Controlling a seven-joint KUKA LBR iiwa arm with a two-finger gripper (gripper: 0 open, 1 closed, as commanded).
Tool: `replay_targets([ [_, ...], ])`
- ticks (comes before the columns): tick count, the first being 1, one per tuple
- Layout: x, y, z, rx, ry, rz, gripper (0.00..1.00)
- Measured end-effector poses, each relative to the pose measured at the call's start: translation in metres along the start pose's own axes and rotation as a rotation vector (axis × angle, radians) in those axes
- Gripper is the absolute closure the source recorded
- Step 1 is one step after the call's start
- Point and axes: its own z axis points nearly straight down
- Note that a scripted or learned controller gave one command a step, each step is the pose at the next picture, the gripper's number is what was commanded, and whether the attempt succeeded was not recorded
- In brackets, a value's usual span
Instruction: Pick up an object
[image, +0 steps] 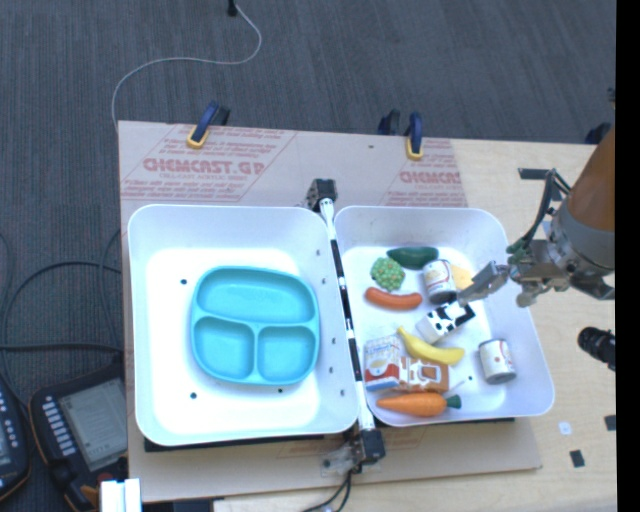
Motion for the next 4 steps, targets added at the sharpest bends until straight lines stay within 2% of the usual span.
replay_targets([
  [1,-0.033,0.008,0.133,-0.009,-0.003,0.002,0.00],
  [2,-0.031,0.009,0.123,-0.006,0.001,0.000,1.00],
  [3,-0.031,0.008,0.123,-0.006,0.001,0.000,0.00],
  [4,0.013,-0.018,0.170,-0.012,-0.005,0.002,0.00],
])
